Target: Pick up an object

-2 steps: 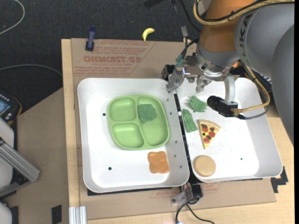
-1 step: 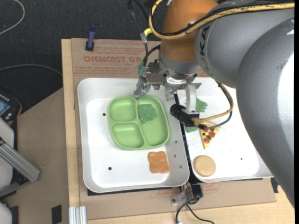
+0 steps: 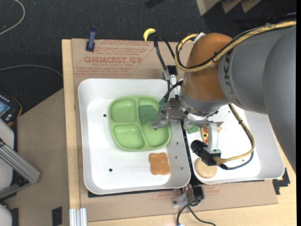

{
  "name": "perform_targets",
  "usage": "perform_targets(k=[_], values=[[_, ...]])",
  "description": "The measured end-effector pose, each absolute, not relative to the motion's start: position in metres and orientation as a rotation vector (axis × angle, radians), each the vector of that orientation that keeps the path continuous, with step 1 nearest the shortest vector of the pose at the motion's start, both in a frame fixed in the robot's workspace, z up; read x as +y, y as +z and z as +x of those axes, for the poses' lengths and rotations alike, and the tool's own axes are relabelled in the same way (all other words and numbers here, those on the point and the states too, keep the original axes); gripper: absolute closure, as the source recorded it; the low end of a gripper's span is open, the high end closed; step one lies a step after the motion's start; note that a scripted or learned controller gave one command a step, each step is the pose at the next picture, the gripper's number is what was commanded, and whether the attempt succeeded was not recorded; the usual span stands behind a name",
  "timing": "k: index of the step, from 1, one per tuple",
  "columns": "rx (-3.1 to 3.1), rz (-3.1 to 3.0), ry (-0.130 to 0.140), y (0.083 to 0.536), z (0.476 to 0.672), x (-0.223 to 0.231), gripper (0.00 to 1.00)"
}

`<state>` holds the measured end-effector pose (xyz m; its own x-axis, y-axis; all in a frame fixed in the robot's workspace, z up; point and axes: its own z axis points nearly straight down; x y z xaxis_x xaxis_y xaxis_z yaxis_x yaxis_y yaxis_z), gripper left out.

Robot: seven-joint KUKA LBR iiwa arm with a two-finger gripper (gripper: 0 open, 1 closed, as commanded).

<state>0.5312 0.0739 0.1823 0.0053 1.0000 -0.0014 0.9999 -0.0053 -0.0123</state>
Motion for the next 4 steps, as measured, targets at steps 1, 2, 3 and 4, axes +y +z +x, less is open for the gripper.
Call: perform_targets(k=[1,2,3,4], values=[[-2.234,-2.213,-0.022,0.316,0.484,0.138,0.00],[-2.223,-2.221,-0.003,0.319,0.485,0.134,1.00],[-2.234,-2.220,-0.029,0.442,0.562,0.203,1.00],[-2.230,-2.218,-0.023,0.541,0.500,0.207,1.00]])
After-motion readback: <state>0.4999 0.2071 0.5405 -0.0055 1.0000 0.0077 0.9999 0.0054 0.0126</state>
